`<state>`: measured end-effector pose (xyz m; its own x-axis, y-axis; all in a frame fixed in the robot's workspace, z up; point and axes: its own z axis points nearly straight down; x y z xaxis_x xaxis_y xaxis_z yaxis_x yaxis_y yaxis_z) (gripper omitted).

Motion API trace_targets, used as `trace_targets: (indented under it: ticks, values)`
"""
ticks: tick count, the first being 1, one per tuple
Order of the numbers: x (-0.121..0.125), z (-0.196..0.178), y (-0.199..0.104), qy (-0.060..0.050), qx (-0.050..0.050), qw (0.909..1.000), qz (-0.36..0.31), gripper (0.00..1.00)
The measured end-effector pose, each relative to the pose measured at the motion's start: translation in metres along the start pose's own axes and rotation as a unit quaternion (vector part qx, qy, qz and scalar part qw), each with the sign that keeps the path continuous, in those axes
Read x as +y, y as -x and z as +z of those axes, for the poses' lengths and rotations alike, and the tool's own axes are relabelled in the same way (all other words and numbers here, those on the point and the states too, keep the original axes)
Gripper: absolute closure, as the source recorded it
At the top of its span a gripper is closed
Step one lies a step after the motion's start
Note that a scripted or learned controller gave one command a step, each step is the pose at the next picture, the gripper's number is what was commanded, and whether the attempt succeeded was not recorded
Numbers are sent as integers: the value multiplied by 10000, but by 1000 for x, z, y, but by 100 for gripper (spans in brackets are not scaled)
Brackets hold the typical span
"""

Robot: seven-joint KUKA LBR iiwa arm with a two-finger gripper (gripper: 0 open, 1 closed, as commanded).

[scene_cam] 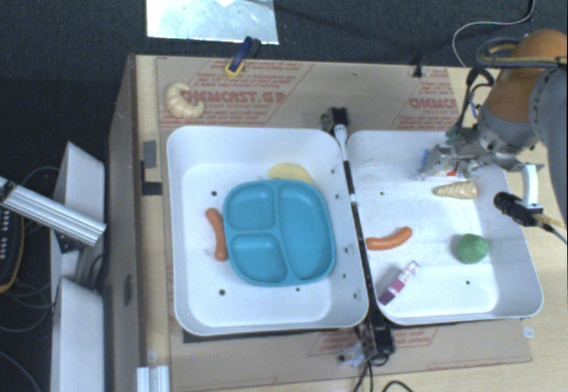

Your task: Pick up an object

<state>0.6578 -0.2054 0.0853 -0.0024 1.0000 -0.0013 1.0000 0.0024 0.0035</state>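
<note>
My gripper [441, 161] hangs low over the back right part of the right bin [390, 160], at the end of the grey and orange arm [524, 84]. Just in front of it lies a cream cone-shaped object [455, 191], close to the gripper but apart from it. Nearer the front of the same bin are an orange sausage [389, 239], a green ball [471, 247] and a small pink and white bottle [398, 282]. Nothing shows in the gripper's hold.
The left bin [191, 168] holds a blue divided plate [278, 231], a yellow piece [290, 172] partly behind it and an orange sausage [216, 233]. A cream curled item [183, 98] and a blue-yellow tool [241, 56] lie on the cardboard behind the bins.
</note>
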Motion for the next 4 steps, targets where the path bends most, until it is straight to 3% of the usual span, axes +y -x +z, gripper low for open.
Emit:
trace_targets:
  ticks: [1, 2, 3, 4]
  values:
    - [1, -12, 0, 21, -10, 10000, -16, 100]
    - [-9, -90, 2, 14, -5, 10000, 1, 100]
    - [-10, -88, 1, 0, -1, 10000, -1, 0]
    - [-83, -33, -71, -26, 14, 10000, -2, 0]
